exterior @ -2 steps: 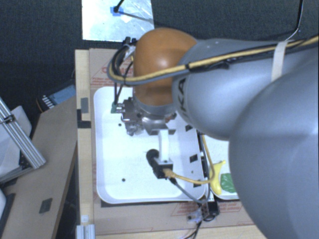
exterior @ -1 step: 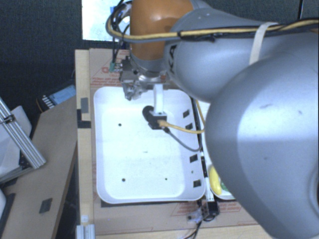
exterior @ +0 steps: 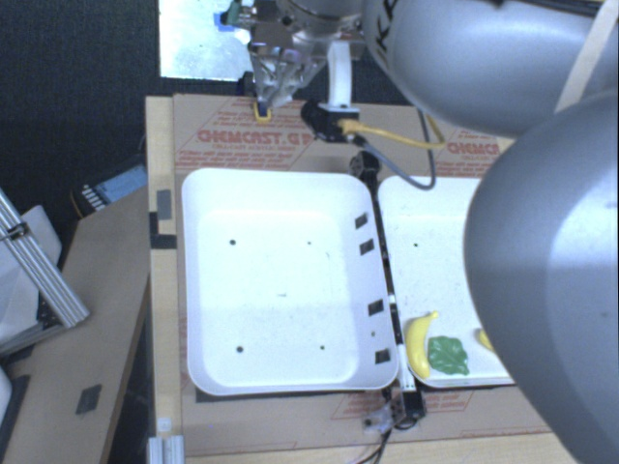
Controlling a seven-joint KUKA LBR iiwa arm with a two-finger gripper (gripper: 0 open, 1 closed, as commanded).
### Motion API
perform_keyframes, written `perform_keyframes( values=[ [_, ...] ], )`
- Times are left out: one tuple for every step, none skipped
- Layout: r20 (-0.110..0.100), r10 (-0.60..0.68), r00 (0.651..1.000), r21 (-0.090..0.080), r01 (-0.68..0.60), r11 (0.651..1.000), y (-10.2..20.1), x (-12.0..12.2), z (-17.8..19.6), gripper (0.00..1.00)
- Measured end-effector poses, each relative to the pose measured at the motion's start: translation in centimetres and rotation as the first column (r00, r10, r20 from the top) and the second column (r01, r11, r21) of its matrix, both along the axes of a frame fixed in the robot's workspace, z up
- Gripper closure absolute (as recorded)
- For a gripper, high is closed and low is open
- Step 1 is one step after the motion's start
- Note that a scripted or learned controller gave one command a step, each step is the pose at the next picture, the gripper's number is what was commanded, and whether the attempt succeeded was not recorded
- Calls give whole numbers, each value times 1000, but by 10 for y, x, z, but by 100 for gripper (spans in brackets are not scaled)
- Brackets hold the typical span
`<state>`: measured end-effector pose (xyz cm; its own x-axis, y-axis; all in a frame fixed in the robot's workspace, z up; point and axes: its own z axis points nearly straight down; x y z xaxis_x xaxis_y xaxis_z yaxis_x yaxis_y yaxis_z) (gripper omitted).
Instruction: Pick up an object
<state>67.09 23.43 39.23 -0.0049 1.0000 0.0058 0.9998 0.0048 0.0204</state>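
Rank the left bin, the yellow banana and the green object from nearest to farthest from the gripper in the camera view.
Measured from the gripper, at the top of the view:
1. Left bin, just below it.
2. Yellow banana, at the right bin's lower left corner.
3. Green object, touching the banana's right side, only slightly farther.

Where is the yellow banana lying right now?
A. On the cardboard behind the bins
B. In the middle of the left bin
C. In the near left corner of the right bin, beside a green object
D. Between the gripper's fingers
C: the banana lies in the right bin against its left wall, next to the green object.
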Motion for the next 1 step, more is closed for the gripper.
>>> perform_keyframes(
  values=[
    [-17,5,1000,0,-5,1000,2,-132,37,100]
  ],
)
